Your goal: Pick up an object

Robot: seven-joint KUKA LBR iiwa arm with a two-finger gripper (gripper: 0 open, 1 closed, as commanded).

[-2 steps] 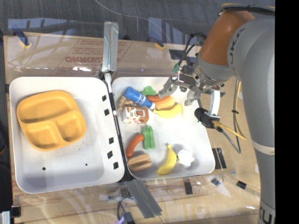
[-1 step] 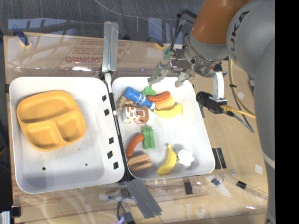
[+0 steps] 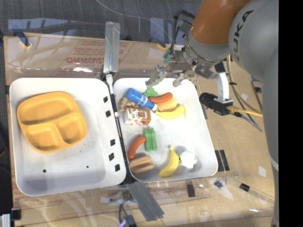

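My gripper (image 3: 164, 81) hangs open over the far edge of the right bin (image 3: 204, 137), with nothing between its fingers. Just below it lie a blue bottle (image 3: 138, 98), a small green piece (image 3: 151, 92), an orange-red sausage (image 3: 162, 100) and a yellow banana (image 3: 173, 113). A brown and white carton (image 3: 137, 116) sits beside the bottle. Nearer the front are a red sausage (image 3: 136, 146), a green pod (image 3: 150, 139), a second banana (image 3: 171, 162), a white object (image 3: 188, 160) and a brown bun (image 3: 141, 164).
The left bin (image 3: 28, 174) holds a yellow divided tray (image 3: 52, 121). A metal bar (image 3: 111, 48) rises behind the divider between the bins. The grey arm with its orange band (image 3: 215, 18) fills the upper right, and a black cable fitting (image 3: 213, 103) hangs by the right bin's rim.
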